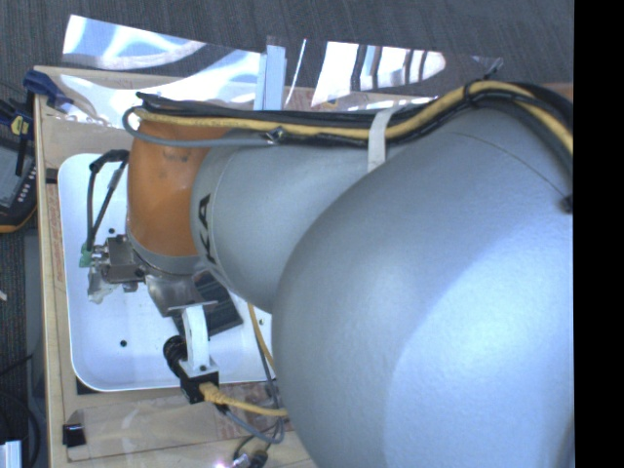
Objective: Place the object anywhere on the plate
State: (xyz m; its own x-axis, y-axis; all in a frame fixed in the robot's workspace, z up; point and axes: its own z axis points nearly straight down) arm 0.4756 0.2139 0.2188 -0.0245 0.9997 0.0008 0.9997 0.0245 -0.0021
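Observation:
My gripper (101, 269) hangs low over the left part of the left white bin (73, 193), below the orange wrist band (161, 198). It shows as a small metal block with a green bit on its left side. Something pale sits at its left tip, too small to identify. The big grey arm (409, 291) covers most of both bins and whatever lies in them.
A small dark speck (124, 342) lies on the bin floor below the gripper. The bin's wooden frame (44, 261) runs along the left, with dark gear (18, 178) outside it. Shiny foil (175, 52) lies behind the bins.

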